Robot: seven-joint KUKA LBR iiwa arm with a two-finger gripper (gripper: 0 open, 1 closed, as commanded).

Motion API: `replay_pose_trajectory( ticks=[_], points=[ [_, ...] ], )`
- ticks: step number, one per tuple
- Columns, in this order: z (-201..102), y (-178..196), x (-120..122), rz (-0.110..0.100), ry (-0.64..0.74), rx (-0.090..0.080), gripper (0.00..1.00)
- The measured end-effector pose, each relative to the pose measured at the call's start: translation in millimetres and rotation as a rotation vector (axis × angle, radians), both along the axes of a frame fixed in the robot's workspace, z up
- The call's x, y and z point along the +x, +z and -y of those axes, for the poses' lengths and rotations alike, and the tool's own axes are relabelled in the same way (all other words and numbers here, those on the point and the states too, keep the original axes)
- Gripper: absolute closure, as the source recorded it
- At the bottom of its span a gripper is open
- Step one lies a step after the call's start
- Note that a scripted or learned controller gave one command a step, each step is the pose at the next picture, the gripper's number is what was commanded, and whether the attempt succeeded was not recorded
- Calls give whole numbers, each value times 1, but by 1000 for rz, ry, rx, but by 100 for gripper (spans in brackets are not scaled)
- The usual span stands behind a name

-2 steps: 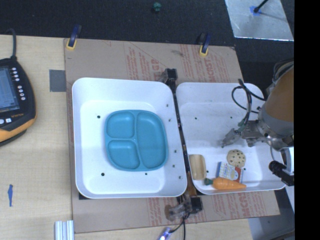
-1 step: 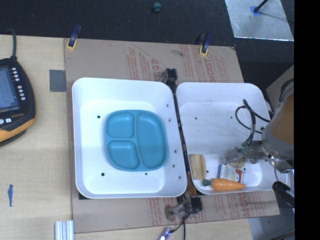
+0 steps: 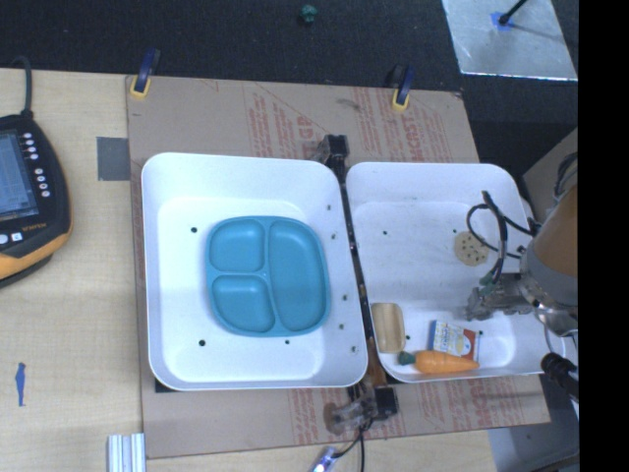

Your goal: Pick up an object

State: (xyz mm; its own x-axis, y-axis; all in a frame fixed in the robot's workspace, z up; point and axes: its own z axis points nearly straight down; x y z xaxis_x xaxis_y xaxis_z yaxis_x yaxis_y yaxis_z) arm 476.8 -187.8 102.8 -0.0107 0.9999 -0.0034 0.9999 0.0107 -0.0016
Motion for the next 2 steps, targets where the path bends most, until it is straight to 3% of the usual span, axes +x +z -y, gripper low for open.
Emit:
replay_pose_trajectory(
  ticks=[1, 2],
  points=[
    [-18, 109, 71, 1, -6, 3, 100],
    [-18, 108, 71, 0, -7, 3, 0]
  ],
)
